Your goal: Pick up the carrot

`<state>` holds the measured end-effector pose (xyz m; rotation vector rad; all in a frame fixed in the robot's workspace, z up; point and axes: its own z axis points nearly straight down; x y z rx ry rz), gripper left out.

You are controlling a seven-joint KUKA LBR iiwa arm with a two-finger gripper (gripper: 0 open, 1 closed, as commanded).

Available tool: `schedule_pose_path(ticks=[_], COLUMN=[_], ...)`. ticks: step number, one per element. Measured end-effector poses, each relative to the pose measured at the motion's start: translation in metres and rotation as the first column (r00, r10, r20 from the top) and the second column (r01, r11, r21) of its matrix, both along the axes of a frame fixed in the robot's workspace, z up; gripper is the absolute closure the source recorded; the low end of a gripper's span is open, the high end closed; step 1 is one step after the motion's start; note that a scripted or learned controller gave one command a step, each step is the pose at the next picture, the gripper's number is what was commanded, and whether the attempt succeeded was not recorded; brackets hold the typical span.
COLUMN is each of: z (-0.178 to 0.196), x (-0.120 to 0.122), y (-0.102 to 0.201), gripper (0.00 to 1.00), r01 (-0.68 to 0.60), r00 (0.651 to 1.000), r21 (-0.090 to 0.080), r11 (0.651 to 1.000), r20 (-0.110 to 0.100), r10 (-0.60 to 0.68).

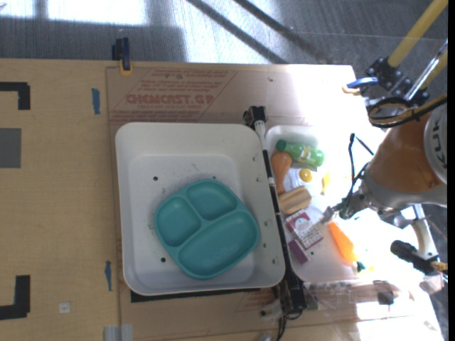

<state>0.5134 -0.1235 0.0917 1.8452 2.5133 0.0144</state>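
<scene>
The carrot [343,243] is lying in the right bin [321,263], just right of the small red-and-white packet [306,233] and a little below it. The gripper [340,210] is hovering close above the carrot's upper end – it should be coming down centred over the body, across its width, I think. Whether it is spread or closed, I cannot tell.

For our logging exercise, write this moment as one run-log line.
gripper: over right bin, no item seen held | carrot: lying in right bin by gripper | teal divided plate: in left bin
</scene>
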Motion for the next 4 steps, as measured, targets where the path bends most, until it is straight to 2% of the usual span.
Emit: schedule_pose_path(ticks=[1,2,3,4], z=[0.000,0.099,0.093,0.093], x=[-0.026,0.024,0.020,-0.016], y=[0.021,0.086,0.082,0.073], gripper=[1.00,1.00,0.00,0.00], r01=[-0.080,-0.100,-0.092,0.030], r00=[0.997,0.995,0.995,0.999], r21=[-0.005,0.008,0.006,0.008], r11=[0.997,0.995,0.996,1.000], r20=[0.004,-0.009,-0.022,-0.029], r10=[0.080,0.100,0.092,-0.029])
